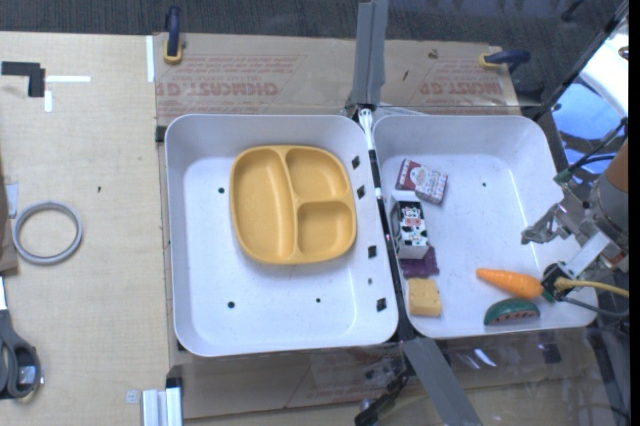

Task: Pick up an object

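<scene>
The right bin (500, 149) holds several small items. A red and white packet (421, 180) lies near its left wall. Below it stands a black and white box (410, 226) on a purple piece (424, 264), then a yellow cheese block (424, 297). An orange carrot (508, 282) and a watermelon slice (511, 312) lie at the front right. My gripper (543, 254) hangs at the bin's right wall, just right of the carrot's leafy end. It is open, with nothing between its fingers.
The left bin (195, 244) holds a yellow divided plate (294, 204). A grey tape ring (44, 232) and scissors (18, 366) lie on the bench at the far left. A metal divider (368, 54) stands behind the bins.
</scene>
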You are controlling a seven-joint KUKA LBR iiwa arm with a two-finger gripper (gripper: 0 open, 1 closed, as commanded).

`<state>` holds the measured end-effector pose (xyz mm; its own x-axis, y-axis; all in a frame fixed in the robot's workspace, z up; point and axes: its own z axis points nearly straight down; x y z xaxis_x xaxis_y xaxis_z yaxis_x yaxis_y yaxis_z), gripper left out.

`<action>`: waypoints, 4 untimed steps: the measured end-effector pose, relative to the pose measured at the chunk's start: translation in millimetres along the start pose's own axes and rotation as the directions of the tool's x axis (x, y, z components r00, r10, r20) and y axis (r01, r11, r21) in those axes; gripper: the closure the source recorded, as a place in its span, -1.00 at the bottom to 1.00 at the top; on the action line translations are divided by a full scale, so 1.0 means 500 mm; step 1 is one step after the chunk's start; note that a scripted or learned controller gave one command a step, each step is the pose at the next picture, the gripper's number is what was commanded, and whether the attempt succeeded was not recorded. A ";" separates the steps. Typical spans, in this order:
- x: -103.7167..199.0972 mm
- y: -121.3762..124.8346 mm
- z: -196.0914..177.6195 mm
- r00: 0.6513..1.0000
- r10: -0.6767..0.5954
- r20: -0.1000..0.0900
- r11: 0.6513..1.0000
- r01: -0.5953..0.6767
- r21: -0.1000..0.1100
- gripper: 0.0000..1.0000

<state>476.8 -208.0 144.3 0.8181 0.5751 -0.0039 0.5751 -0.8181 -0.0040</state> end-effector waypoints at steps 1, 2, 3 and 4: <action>0.000 0.000 0.000 1.000 0.000 0.000 1.000 0.000 0.000 -1.00; 0.013 -0.015 0.107 0.943 0.331 0.000 0.943 -0.331 0.001 -1.00; 0.099 0.023 -0.137 0.964 0.267 -0.001 0.964 -0.267 -0.001 -1.00; 0.261 0.034 -0.034 0.918 0.397 0.000 0.918 -0.397 -0.001 -1.00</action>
<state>593.7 -146.8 160.6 0.9791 0.2032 -0.0053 0.2032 -0.9791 -0.0008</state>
